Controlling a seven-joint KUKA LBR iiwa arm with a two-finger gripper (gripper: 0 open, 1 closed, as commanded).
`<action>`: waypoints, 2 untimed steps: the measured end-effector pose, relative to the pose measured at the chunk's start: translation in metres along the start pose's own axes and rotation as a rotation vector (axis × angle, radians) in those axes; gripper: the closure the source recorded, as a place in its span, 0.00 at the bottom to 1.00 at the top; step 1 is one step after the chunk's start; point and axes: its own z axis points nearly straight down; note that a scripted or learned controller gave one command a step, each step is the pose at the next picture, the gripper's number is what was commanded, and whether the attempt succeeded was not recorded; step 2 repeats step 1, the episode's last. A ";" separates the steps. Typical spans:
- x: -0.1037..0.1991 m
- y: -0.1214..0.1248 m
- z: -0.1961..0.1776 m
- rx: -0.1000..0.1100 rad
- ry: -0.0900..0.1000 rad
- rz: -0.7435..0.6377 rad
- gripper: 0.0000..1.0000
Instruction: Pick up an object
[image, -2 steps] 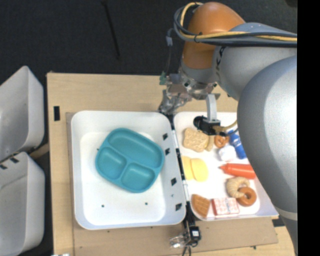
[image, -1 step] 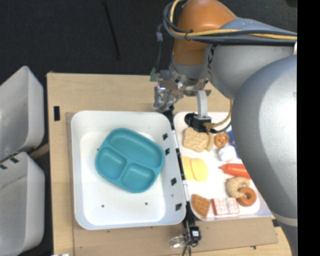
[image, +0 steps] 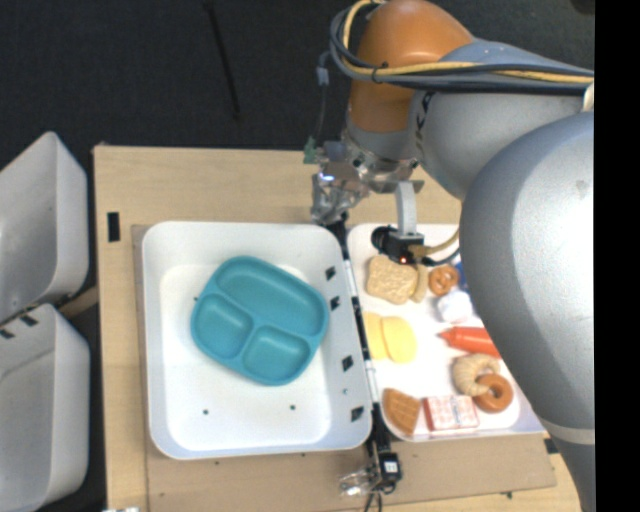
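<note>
Jaws spread or pressed together: impossible to tell, given the blur on the gripper (image: 330, 200), hanging over the far rims just where the left bin (image: 170, 400) meets the right bin (image: 430, 362). Crowded in the right bin, probably to offer many targets close together: bread slice (image: 392, 280), yellow block (image: 390, 340), red-orange piece (image: 470, 340), doughnut (image: 482, 382), waffle (image: 402, 410) and red-and-white box (image: 450, 410). Alone and flat in the left bin, a teal divided plate (image: 260, 320), likely too broad for an easy pinch.
</note>
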 end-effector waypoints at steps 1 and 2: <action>-0.006 0.000 -0.001 0.000 0.000 0.001 1.00; -0.006 0.000 -0.001 0.000 0.000 0.001 1.00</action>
